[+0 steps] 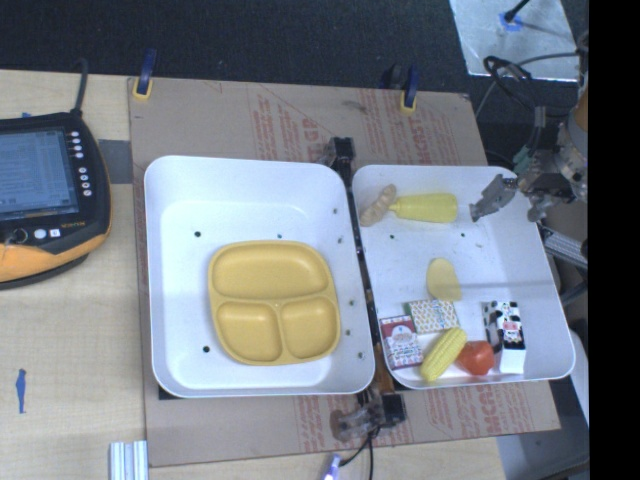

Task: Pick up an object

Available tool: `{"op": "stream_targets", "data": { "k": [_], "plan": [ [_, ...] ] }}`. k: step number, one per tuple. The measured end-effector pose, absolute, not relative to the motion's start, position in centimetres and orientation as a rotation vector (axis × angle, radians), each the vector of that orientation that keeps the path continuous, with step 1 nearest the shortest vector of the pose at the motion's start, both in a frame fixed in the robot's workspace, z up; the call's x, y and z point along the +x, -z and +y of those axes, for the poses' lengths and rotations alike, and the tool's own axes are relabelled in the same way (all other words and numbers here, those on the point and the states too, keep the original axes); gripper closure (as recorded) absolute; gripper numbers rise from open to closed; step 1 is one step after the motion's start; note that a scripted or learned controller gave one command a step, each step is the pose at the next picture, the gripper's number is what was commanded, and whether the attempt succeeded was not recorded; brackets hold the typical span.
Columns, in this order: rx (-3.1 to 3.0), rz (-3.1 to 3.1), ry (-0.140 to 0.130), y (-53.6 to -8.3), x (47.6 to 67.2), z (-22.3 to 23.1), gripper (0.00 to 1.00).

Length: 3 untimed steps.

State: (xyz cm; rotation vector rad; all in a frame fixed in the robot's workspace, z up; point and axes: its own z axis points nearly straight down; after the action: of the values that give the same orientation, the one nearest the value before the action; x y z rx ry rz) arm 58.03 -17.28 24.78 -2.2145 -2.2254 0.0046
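My gripper (516, 201) hangs over the far right corner of the right bin (520, 253), open, with nothing between its fingers. One dark finger (489, 198) points toward a yellow oblong toy (425, 207) that lies to its left. A tan peanut-shaped piece (378, 205) sits beside that toy. Lower in the bin lie a pale yellow wedge (443, 279), a corn cob (443, 354), a red tomato (478, 359), a small red box (400, 341), a patterned card (433, 316) and a black-and-white carton (507, 329).
The left bin (180, 218) holds a yellow divided plate (272, 301). A tablet in an orange case (45, 193) lies on the bench at far left. Clamps (404, 86) pin the cardboard sheet at the back.
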Motion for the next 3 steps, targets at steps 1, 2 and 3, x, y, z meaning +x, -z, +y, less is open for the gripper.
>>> {"op": "stream_targets", "data": {
  "k": [1, 2, 3],
  "plan": [
    [-2.211, -2.227, -0.008, -15.4, 57.1, -13.8, 0.00],
    [-2.213, -2.225, -0.007, -9.1, 55.6, -14.2, 0.00],
    [-2.208, -2.231, -0.010, -10.2, 55.6, -14.3, 1.00]
  ]
}}
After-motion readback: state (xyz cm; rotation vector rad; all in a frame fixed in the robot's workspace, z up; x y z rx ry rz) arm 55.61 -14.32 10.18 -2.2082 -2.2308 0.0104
